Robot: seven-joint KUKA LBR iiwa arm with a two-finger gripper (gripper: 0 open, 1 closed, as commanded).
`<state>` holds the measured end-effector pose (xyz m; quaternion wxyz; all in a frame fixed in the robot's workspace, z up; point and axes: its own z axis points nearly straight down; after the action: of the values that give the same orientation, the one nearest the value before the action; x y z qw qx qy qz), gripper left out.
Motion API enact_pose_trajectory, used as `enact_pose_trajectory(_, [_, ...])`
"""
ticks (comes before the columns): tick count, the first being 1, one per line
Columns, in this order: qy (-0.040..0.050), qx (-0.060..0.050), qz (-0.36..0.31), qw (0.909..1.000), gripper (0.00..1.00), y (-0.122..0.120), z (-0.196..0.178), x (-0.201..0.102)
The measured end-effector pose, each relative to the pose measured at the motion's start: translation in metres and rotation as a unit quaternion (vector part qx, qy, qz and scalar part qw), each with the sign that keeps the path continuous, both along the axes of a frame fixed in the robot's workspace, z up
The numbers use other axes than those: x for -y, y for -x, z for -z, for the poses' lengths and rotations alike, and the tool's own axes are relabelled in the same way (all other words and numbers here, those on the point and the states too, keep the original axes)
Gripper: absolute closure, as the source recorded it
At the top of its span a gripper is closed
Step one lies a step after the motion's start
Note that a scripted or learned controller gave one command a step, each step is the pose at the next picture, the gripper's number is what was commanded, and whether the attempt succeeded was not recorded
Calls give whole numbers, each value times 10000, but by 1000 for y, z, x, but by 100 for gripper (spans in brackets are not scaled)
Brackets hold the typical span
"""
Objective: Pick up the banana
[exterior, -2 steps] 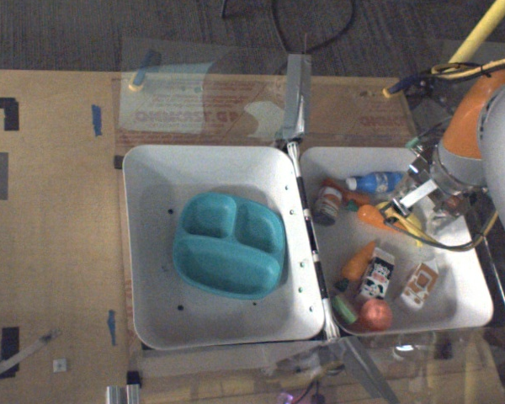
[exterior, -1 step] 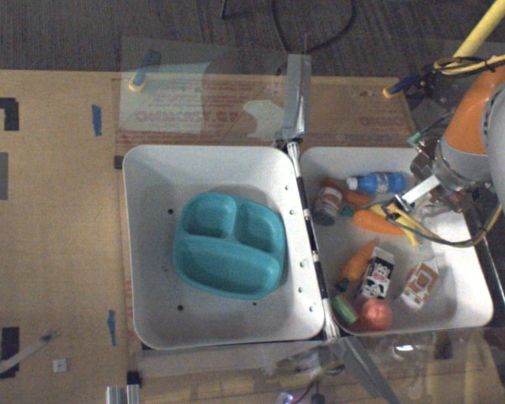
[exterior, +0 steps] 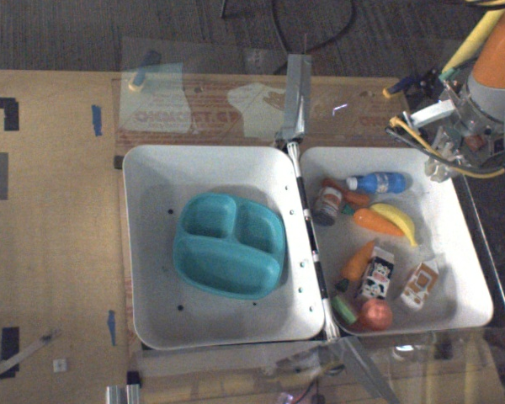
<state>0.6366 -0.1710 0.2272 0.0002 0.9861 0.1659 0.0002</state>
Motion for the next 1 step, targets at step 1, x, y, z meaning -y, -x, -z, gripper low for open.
enact_pose_trajectory(1, [6, -1, -32, 10000, 100, -1, -10, -2])
